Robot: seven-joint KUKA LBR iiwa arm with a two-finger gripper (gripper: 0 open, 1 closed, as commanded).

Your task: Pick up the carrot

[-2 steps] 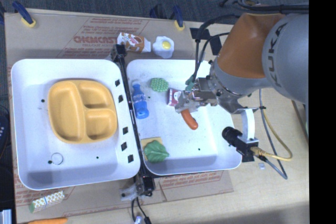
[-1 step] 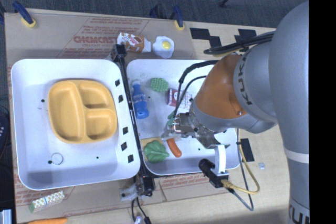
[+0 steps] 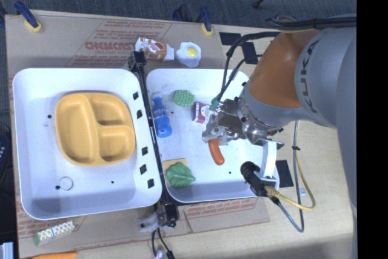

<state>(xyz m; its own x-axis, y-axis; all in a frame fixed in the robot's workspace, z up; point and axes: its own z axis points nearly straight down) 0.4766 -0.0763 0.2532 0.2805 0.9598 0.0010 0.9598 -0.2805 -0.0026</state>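
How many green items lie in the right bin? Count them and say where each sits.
2. One green item lies near the bin's back, beside the blue bottle; the other lies at the front left corner. The arm may hide more.

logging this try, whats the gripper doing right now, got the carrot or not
Gripper: right over the carrot in the right bin; open or shut cannot be told.

Open floor lies left of the carrot point(image 3: 216, 153); red packet point(image 3: 200, 112) and green leaf point(image 3: 180, 174) flank it.
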